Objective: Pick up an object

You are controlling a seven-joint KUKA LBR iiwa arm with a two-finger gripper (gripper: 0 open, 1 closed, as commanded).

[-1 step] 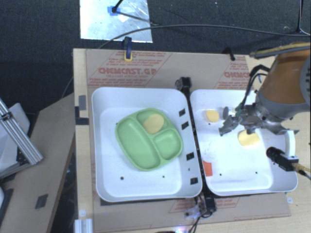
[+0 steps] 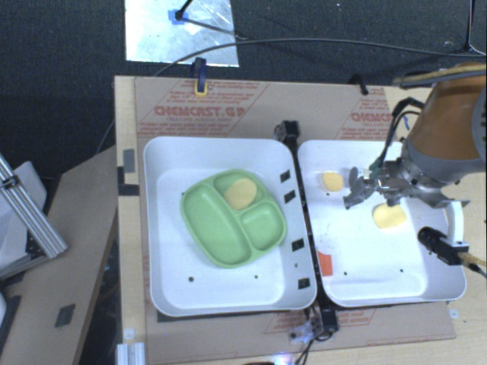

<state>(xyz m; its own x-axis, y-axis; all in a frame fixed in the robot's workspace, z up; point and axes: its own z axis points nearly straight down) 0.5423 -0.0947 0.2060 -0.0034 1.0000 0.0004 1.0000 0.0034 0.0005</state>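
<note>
Over the right bin (image 2: pixel 456 280) the gripper (image 2: pixel 358 191) hangs low, reaching in from the table's right edge. I cannot tell from here whether the jaws are spread or pressed together; nothing shows between them.

Two pale yellow pieces lie in that bin. The smaller yellow piece (image 2: pixel 332 181) sits toward the bin's far left part, just beside the jaws on the side nearer the left bin (image 2: pixel 163 226). The larger yellow piece (image 2: pixel 389 217) lies nearer the bin's middle, close under the wrist and toward the table's near edge. Both look soft and rounded, with a matte surface; the larger one is a stubby wedge, its longer side running roughly along the table's width.

The smaller piece looks like the likelier target, since the jaws' tips point toward it.

A third yellow lump (image 2: pixel 242 193) rests in the green divided plate (image 2: pixel 221 242) in the left bin, well apart.
</note>
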